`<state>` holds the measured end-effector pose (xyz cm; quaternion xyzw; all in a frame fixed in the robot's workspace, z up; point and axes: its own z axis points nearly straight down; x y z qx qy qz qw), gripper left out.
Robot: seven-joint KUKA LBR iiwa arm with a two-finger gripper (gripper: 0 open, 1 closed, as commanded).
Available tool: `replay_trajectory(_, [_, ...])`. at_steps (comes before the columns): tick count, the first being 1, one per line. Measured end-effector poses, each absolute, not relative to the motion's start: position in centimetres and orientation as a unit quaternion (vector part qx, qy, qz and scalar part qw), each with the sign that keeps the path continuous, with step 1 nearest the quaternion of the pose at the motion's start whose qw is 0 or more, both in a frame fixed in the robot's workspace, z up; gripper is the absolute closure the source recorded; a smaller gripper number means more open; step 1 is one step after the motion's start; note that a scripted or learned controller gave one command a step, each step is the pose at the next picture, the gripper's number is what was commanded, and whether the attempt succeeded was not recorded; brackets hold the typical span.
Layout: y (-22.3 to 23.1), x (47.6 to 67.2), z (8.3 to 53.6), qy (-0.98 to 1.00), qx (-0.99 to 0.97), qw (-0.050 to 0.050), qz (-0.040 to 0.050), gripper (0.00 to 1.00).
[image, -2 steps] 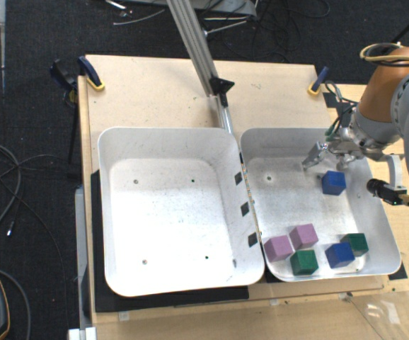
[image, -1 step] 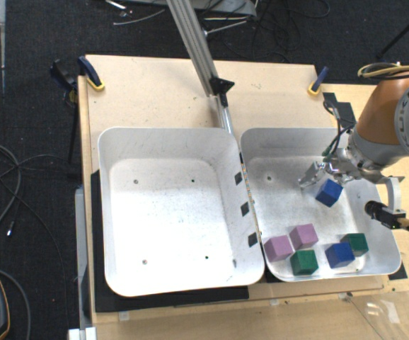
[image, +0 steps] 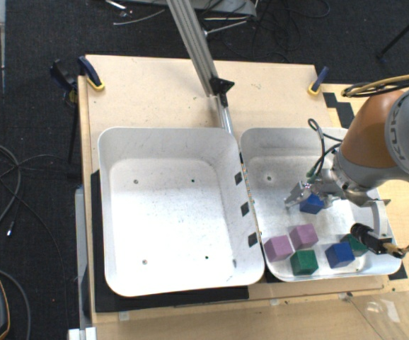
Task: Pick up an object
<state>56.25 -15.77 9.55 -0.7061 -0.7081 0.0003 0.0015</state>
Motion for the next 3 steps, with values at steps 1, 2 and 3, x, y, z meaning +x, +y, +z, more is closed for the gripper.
replay_trajectory(1, [-16.0, 56.4, 10.5, -0.707, -0.707, 0.000, -0.0004, 1.00])
replay_trajectory(2, [-8.9, 56.5, 20.0, -0.710, -0.704, -0.002, -0.0032, 1.00])
replay_trajectory(3, [-0.2, 58.4, 19.5, -0.711, -0.704, 0.001, -0.0014, 1.00])
